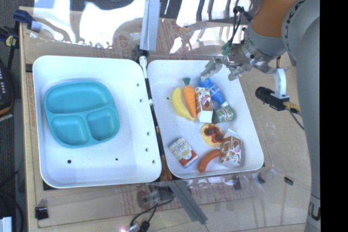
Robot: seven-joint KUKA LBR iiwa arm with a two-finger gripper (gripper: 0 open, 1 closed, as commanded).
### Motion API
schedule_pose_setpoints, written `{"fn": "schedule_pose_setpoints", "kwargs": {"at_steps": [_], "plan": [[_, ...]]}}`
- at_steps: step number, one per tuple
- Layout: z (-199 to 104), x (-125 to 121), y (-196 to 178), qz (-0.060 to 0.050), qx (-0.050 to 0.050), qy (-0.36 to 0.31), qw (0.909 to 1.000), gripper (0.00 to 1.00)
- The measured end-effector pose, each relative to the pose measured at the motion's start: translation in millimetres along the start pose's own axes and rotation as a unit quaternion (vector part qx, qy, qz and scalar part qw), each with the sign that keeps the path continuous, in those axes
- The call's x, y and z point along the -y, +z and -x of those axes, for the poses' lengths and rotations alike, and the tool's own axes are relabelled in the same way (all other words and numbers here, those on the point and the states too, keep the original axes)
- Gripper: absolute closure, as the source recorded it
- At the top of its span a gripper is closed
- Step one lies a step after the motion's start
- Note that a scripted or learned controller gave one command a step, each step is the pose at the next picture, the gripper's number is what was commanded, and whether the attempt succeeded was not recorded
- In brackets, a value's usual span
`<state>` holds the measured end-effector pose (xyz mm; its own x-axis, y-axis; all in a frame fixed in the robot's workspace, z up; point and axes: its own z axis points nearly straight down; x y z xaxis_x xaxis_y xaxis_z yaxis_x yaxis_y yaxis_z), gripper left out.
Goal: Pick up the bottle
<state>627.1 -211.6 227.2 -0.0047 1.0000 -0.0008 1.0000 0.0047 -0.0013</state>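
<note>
I've got the worktop (70,201) under me with two white bins side by side. The grey arm (293,8) with its orange band comes in from the right, sitting over the top right corner of the right bin (250,117). The left bin (130,117) carries a blue tray (81,111) with three compartments. Down to the jaws (222,69): they hang over the right bin's upper rim, spread apart, nothing between them. The bottle (216,93), blue with a white cap end, lies tilted just below the jaws, near but apart from them, touching a red and white carton (204,101). Beside that carton on the left I see a carrot (189,99) and a banana (180,104), lying close together. A small dark green can (224,114) sits just below the bottle. Lower in the bin there's a round pizza piece (211,133), a second carton (231,150) at the lower right, a sausage (208,160) beside it, and a little box (182,152) at the lower left.
</note>
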Motion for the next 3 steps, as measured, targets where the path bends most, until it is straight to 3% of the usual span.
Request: {"fn": "schedule_pose_setpoints", "kwargs": {"at_steps": [1, 2, 3], "plan": [[-4, -26, 82, -0.002, -0.001, 0.002, 1.0, 0.0], [-5, -31, 136, -0.001, -0.001, 0.022, 0.9998, 0.0], [-7, -31, 126, -0.002, -0.002, 0.019, 0.9998, 1.0]]}}
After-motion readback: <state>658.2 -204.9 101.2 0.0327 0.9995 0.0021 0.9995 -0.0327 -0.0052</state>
